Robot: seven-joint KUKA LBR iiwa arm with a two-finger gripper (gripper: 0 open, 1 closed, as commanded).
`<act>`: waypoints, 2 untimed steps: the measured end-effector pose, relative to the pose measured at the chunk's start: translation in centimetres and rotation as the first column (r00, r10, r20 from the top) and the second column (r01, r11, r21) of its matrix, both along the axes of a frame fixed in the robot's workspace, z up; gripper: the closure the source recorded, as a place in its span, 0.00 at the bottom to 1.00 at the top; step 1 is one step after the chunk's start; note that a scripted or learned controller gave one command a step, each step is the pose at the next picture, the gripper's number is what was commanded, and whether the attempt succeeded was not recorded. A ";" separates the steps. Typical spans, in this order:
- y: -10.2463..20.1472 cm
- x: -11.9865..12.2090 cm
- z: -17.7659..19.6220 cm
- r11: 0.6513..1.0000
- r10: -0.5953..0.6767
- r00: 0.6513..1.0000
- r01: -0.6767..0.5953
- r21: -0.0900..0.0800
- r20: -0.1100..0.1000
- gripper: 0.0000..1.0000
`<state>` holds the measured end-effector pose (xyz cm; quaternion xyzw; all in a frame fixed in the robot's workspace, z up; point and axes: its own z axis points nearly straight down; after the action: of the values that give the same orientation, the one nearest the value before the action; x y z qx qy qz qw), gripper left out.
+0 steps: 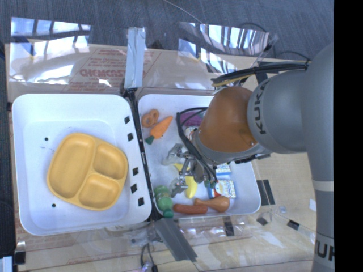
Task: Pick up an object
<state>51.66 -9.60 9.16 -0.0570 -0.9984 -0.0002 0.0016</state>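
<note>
- Reaching in from the right, the grey arm (295, 106) with its orange band (227, 123) hangs over the right bin (249, 194).
- The gripper (184, 171) points down toward the middle of that bin, above a small clutter of toy food.
- Its metal fingers (177, 154) sit close to a yellow piece (191, 187), but whether they are spread or closed, or have hold of anything, cannot be told from this angle.
- An orange carrot (161, 127) lies near the bin's upper left, with a small brown ring-shaped piece (150, 118) just beside it.
- A green item (163, 197) rests at the lower left corner of the right bin, next to a reddish-brown sausage (191, 209) along the bottom edge.
- A blue and white packet (224, 180) lies partly under the wrist, near the sausage.
- The left bin (34, 118) holds a yellow divided tray (86, 170) with three compartments, lying flat and well apart from the gripper.
</note>
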 end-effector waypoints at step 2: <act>1.6 2.2 10.4 0.993 -0.121 0.993 0.121 -0.001 0.011 1.00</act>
<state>53.88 -7.96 19.53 -0.1174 -0.9931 0.0000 -0.0039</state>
